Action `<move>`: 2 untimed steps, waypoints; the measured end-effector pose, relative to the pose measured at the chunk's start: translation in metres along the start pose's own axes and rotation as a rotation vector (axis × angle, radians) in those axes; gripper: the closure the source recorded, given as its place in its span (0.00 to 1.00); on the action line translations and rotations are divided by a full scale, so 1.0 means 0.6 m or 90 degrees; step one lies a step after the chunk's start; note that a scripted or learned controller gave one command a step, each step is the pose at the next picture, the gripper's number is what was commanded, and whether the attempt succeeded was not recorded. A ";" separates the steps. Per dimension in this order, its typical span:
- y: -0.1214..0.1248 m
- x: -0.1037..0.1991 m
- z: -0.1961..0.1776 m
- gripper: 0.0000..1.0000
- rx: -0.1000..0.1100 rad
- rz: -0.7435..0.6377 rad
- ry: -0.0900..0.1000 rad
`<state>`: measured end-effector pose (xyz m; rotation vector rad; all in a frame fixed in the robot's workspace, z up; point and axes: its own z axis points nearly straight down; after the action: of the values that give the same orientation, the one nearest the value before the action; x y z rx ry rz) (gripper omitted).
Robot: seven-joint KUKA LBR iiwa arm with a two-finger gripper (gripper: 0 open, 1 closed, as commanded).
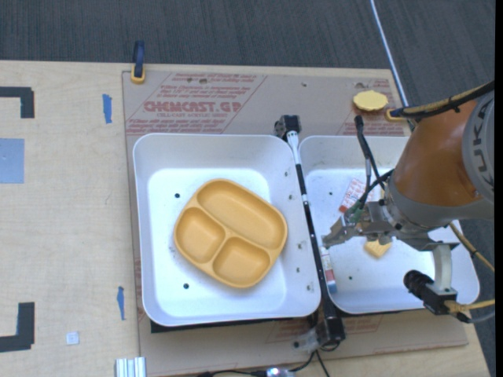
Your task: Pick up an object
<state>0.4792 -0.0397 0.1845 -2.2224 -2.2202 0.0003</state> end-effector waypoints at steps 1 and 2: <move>0.009 0.113 -0.039 1.00 -0.001 -0.001 0.000; 0.001 0.135 -0.041 1.00 -0.001 -0.002 0.001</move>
<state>0.4802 0.0412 0.2090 -2.2194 -2.2230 -0.0020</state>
